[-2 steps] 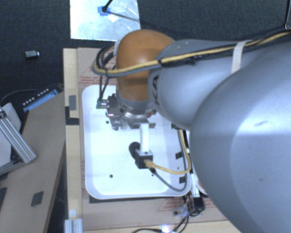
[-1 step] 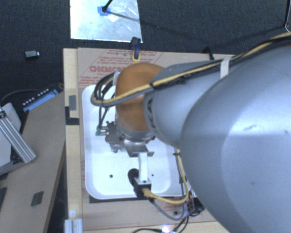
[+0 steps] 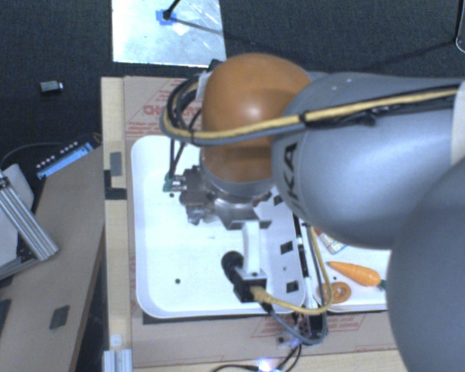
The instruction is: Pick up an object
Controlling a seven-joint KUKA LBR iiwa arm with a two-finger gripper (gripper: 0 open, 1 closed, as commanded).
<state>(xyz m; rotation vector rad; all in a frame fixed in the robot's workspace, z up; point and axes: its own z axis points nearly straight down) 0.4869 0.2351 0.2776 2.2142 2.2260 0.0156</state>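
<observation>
My gripper point(image 3: 192, 198) hangs under the orange wrist band over the middle of the left white bin point(image 3: 163, 254), and the arm's bulk covers most of it. An orange carrot-shaped toy point(image 3: 356, 273) lies in the right bin point(image 3: 364, 307) near its front edge. Beside it sits a small orange ring-like piece point(image 3: 339, 291), and a pale flat item point(image 3: 330, 245) peeks out from under the arm. I see nothing held by the gripper.
The grey arm spans the right half of the view and hides most of the right bin. The bins rest on a cardboard sheet point(image 3: 139, 107). A metal frame point(image 3: 15, 215) stands off the bench to the left.
</observation>
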